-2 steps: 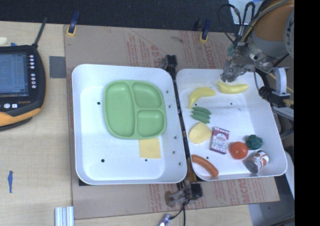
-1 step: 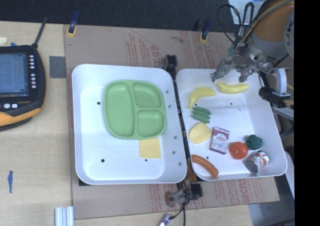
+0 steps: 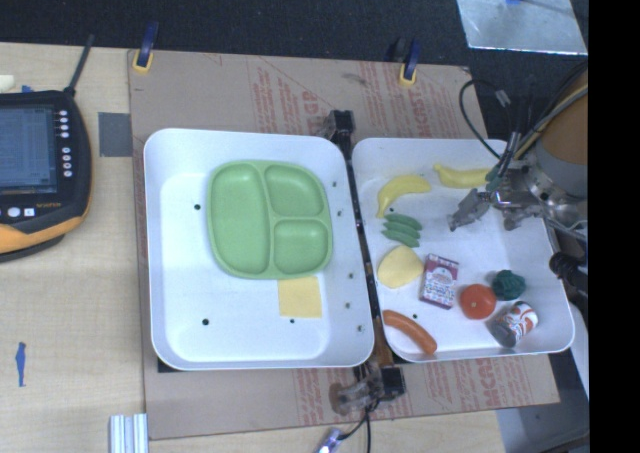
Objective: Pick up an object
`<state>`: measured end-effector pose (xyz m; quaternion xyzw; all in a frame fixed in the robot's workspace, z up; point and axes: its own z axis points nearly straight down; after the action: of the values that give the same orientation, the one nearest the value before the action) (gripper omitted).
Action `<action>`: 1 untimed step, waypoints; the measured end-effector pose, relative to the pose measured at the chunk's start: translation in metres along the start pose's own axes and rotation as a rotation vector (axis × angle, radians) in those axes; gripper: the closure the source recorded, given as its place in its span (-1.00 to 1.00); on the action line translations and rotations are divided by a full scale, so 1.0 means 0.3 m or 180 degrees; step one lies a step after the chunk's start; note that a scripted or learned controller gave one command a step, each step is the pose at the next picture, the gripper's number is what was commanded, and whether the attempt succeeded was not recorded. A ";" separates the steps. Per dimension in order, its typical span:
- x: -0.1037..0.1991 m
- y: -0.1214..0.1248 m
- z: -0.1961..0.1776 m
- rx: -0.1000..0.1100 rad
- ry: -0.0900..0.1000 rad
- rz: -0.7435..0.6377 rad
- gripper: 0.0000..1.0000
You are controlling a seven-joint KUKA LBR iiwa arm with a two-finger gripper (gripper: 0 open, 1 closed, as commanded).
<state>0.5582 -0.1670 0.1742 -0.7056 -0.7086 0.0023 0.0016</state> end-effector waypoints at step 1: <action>0.075 -0.181 0.278 0.0000 0.0005 -0.0005 -1.00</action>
<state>0.5033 -0.1447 0.0911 -0.7051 -0.7091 0.0018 0.0021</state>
